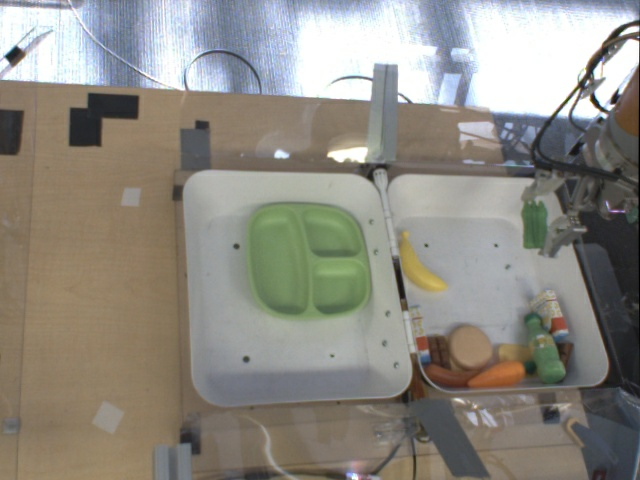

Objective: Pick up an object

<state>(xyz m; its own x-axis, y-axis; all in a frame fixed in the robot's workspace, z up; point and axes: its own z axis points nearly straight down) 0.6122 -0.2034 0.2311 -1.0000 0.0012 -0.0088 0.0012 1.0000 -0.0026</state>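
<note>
Gripper: my gripper (552, 223) was over the right bin's (470, 236) far edge, fingers clamped on a green object (534, 224).
Banana (420, 266): lay well to its left.

Two bins side by side on surface (90, 268). Left bin (215, 368): divided plate (305, 260) at centre. Right bin (470, 238): banana (418, 266) near left wall, toy foods (495, 353) along front.

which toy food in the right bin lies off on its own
The banana, alone by the right bin's left wall; the carrot and the rest crowd the near edge.
</note>
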